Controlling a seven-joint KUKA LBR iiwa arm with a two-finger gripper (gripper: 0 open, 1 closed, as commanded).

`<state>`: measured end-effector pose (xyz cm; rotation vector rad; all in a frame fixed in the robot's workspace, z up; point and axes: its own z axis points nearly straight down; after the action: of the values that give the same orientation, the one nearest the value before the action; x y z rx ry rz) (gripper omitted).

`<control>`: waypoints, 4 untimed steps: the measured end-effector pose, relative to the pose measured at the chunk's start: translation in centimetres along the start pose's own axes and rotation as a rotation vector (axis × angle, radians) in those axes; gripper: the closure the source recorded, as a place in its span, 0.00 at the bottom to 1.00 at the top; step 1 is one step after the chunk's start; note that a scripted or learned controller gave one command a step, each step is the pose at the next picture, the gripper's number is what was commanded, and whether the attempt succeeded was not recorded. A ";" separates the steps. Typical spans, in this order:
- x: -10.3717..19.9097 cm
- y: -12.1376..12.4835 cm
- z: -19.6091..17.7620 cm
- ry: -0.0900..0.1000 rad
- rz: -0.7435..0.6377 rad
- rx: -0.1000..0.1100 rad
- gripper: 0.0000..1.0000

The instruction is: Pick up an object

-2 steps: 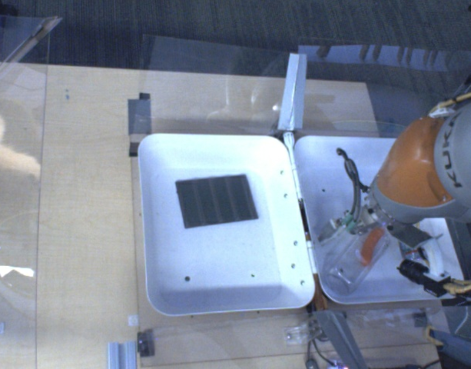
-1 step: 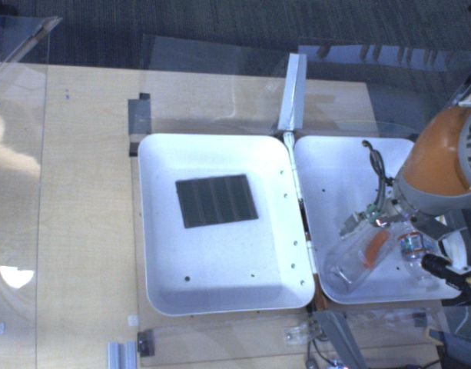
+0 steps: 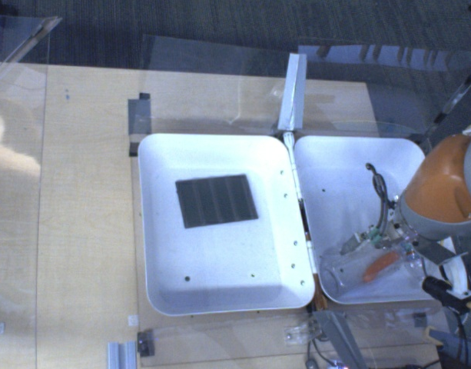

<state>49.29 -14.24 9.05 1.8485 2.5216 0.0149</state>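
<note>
In the right bin (image 3: 335, 167) a small orange oblong object (image 3: 383, 265) lies near the front wall. A clear plastic piece (image 3: 339, 271) rests just left of it. My gripper (image 3: 372, 241) reaches down from the right, below the orange band (image 3: 442, 187) of the arm, and hovers just above and left of the orange object. I see nothing plainly held. A dark grey ribbed rectangular pad (image 3: 217, 201) lies flat in the left bin (image 3: 166, 267).
A thin black curved cable (image 3: 376, 181) hangs over the middle of the right bin. A metal divider bar (image 3: 292, 91) stands behind the seam between the bins. Clamps and cables sit at the bench's front right edge (image 3: 335, 344).
</note>
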 end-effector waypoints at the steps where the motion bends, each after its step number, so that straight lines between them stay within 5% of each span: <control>1: -1.9 -0.9 -2.8 0.002 -0.026 0.009 0.00; 2: -6.1 -1.7 -6.8 0.002 0.024 0.011 0.00; 3: -6.5 -1.7 -0.6 -0.017 -0.029 -0.009 0.00; 4: -1.8 5.4 -0.1 -0.005 -0.046 -0.004 0.00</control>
<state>54.98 -14.29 9.26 1.7860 2.5587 0.0146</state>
